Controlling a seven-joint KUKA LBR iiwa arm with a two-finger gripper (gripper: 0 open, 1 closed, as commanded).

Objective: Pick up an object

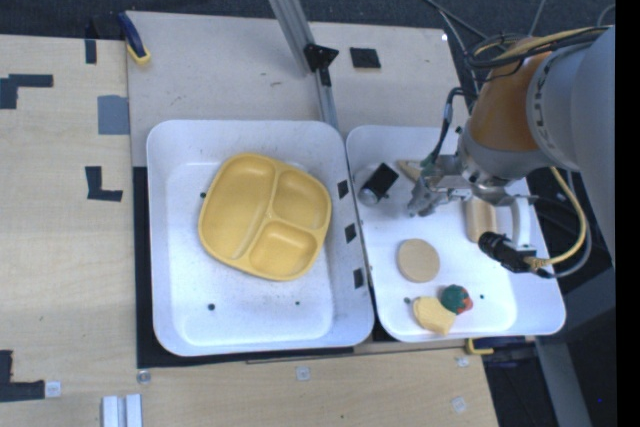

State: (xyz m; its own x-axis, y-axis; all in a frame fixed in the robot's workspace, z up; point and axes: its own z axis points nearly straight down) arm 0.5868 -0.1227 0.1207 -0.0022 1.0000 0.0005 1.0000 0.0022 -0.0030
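My gripper point(426, 198) hangs over the upper middle of the right bin point(530, 315), beneath the orange-banded wrist point(505, 115). Just to its left lies a small black and silver object point(378, 182), apart from the gripper. A tan round disc point(418, 260) rests on the bin floor below the gripper. A yellow piece point(433, 315) with a green and red ball point(456, 297) against it sits at the bin's front. A tan cylinder-like object point(481, 219) lies to the gripper's right, partly hidden by the arm. I see nothing held.
The left bin point(180, 315) holds a yellow divided plate point(265, 215) near its middle. A metal pole point(290, 5) slants down to the bins' shared back corner. Cables point(560, 235) loop along the right bin's right side.
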